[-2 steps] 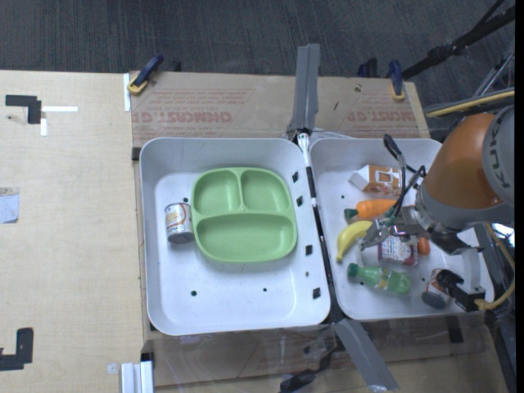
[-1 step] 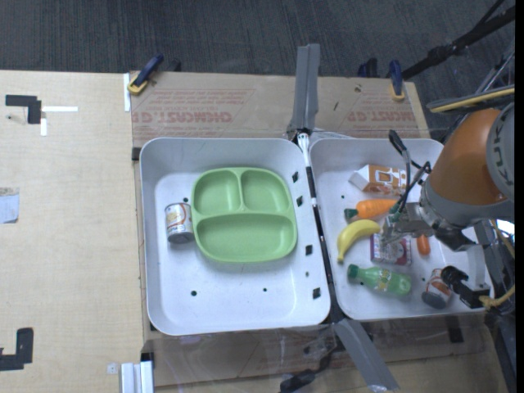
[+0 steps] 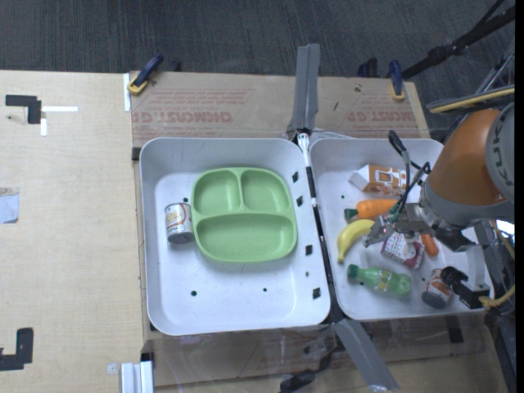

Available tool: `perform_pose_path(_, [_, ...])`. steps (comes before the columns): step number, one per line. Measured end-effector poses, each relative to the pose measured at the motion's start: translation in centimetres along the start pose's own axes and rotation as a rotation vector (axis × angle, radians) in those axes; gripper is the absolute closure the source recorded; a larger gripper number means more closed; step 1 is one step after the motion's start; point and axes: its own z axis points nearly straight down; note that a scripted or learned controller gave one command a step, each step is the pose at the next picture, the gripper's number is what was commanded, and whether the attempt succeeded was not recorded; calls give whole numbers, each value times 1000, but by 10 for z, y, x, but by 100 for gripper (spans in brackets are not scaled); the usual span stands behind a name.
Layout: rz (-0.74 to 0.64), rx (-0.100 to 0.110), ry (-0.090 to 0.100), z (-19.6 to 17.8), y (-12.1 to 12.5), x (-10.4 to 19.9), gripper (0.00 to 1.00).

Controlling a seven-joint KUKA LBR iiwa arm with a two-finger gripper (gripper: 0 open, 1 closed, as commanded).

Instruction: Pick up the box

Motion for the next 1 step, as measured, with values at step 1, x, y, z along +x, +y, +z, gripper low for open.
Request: perform_pose_path(1, [65, -5, 11, 6, 4, -18, 0])
